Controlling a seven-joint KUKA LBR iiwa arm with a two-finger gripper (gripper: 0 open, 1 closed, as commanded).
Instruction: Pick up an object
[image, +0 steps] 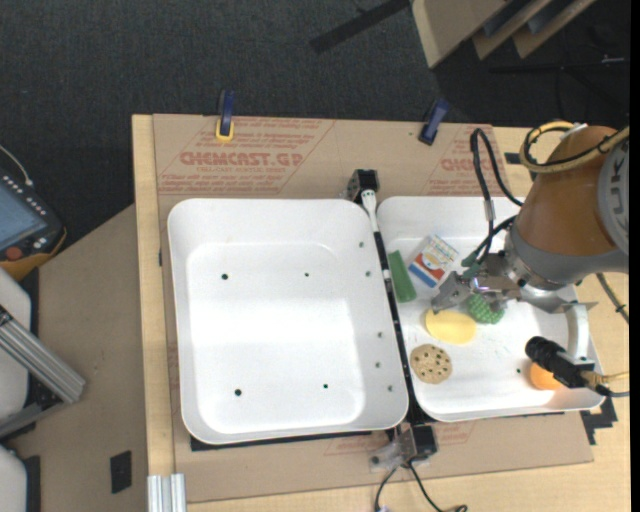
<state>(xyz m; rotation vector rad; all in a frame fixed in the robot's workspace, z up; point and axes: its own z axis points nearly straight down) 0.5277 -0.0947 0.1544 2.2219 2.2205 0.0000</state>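
While the grey arm (560, 215) is reaching in from the right over the right bin (490, 388), its jaws are hanging low near that bin's middle; whether they are apart or together I cannot tell. 6 things are lying in the right bin: a green bar (401, 277) is resting along the left wall; a white packet with red and blue print (434, 262) is sitting just beside it; a small green bristly piece (489, 311) is lying right at the jaws, contact unclear; a yellow lemon-shaped piece (451, 327) is lying just in front of them; a round brown cookie (431, 364) is sitting nearer the front wall; an orange ball-like thing (543, 377) is lying in the front right corner. The left bin (270, 320) is standing just beside the right one on the bench (150, 330).
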